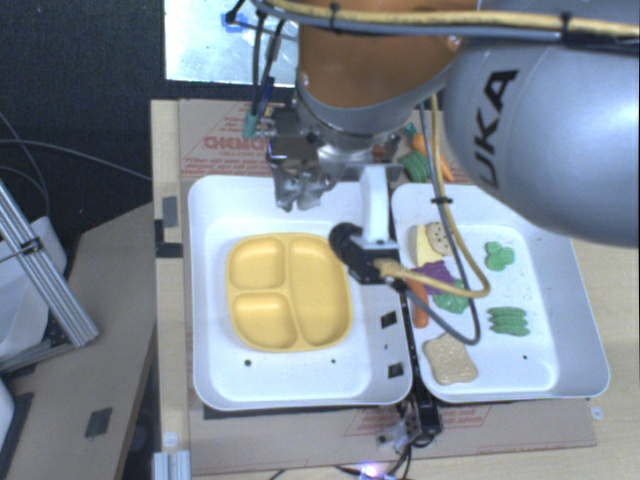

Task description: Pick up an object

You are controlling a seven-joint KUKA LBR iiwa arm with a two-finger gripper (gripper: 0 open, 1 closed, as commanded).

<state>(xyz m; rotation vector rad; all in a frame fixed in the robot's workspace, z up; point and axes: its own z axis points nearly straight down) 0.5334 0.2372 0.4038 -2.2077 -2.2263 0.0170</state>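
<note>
Yellow plate [288,293]: three-compartment plate lying flat in the middle of the left bin [300,380], centre-left of the frame. It's the closest thing to the tool, so that's the one I'd bet on.
How it handles: looks like stiff, light moulded plastic, smooth and probably a bit slippery. Doesn't look fragile. It's wide and flat, so no grabbing across the whole thing.
Where to grab: I'd pinch the raised rim on the upper edge, the side nearest the tool, or else one of the ridges between compartments. Held by one edge it'll probably tilt, so take a deep bite.
Tool [297,196]: hangs over the upper part of the left bin, just above the plate's upper edge in the frame and apart from it. Honestly can't tell if it's spread or pressed together, and I see nothing held in it.
Toast [449,359]: flat toy slice in the lower left of the right bin [545,363], well apart from the tool. Thin, so it'd be hard to get under.
Sandwich piece [432,240]: upper left of the right bin, close to the wall between the bins.
Pea pod [507,320]: small green piece right of centre in the right bin.
Leafy green bit [498,256]: just above the pea pod in the frame, looks tiny and light.
</note>
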